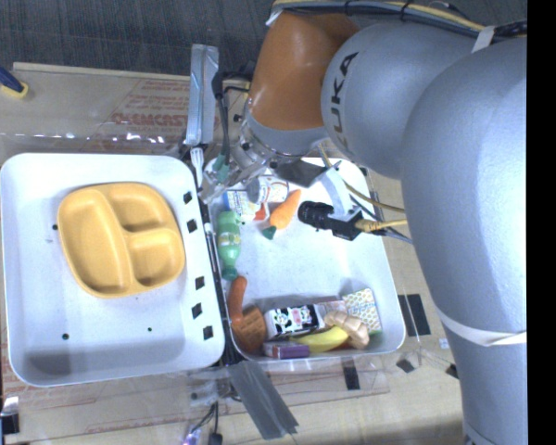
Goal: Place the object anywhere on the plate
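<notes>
A yellow plate (120, 239) with three compartments lies in the left bin (37, 341). My gripper (246, 176) is low over the back left corner of the right bin (380, 276), among small toy items. A toy carrot (283, 209) lies just to its right and a green bottle (228, 233) just in front of it. The arm's orange band and grey wrist hide most of the gripper, so I cannot see what lies between it and the bin floor.
Along the right bin's front wall lie a yellow banana (320, 341), a black-and-white carton (292, 320), a brown piece (250, 327), a patterned packet (363, 306) and an orange-red sausage (236, 295). A black part (329, 218) of the arm hangs over the bin's middle.
</notes>
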`<state>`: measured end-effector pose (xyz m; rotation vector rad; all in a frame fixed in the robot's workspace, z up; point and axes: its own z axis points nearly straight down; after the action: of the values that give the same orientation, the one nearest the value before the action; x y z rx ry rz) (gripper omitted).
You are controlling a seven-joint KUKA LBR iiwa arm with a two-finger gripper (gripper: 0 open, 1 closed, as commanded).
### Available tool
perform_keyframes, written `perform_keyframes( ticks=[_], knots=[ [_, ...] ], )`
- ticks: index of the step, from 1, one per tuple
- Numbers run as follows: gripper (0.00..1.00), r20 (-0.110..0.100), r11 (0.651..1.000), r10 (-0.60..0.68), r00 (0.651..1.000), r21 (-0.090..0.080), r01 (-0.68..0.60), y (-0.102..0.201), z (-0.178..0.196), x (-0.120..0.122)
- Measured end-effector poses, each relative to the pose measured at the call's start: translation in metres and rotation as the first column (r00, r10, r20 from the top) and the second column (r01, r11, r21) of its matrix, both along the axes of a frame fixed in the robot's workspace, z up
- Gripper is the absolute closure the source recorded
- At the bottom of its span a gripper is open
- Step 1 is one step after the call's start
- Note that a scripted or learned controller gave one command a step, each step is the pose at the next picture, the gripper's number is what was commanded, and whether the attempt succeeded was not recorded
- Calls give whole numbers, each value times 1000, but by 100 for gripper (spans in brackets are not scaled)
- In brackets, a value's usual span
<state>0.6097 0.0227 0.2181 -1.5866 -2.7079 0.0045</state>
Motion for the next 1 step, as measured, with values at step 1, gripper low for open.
perform_keyframes(
  ticks=[1],
  knots=[
    [100, 1, 918, 397, 918, 2, -397, -1, -1, -111]
  ],
)
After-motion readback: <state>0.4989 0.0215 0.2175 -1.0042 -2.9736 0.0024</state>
